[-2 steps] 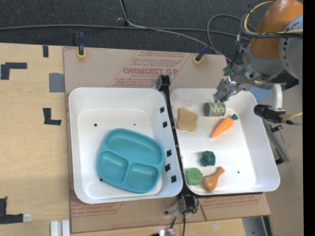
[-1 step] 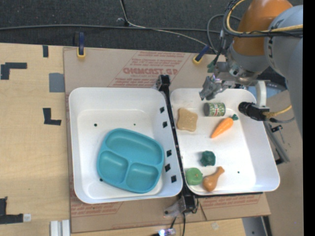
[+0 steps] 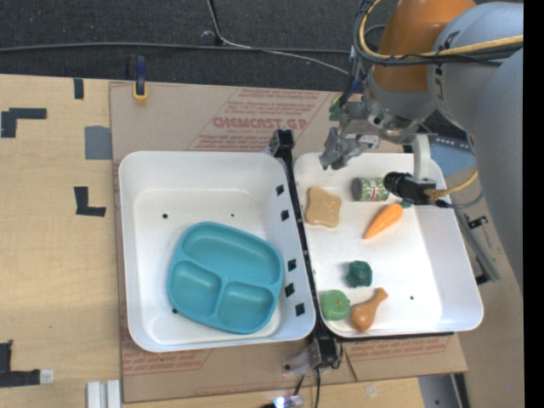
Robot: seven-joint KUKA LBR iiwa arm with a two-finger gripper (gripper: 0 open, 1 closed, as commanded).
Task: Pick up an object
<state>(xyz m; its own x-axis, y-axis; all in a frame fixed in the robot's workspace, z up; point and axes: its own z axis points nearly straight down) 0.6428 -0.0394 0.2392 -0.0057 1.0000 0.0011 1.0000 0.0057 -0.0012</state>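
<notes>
1. Currently the pincer hangs over the far edge of the right bin, near the divider between the two bins.
2. Pincer state: fingers look slightly spread, nothing visible between them. Dark and small in the view, so only a rough read.
3. Nearest pickable thing: tan bread slice, lying flat in the right bin just below the pincer, close to the divider. Apart from the pincer, not touching.
4. Small can lies on its side to the right of the bread slice, further from the divider, also near the far edge.
5. Orange carrot sits just below the can, tilted, right of the bread slice.
6. Dark green lump sits mid-bin, well below the bread slice.
7. Light green round piece and brown drumstick-shaped piece lie side by side at the near edge of the right bin, well apart from the pincer.
8. Left bin holds a blue divided tray, on the other side of the divider.
9. Both bins rest on the worktop.
</notes>
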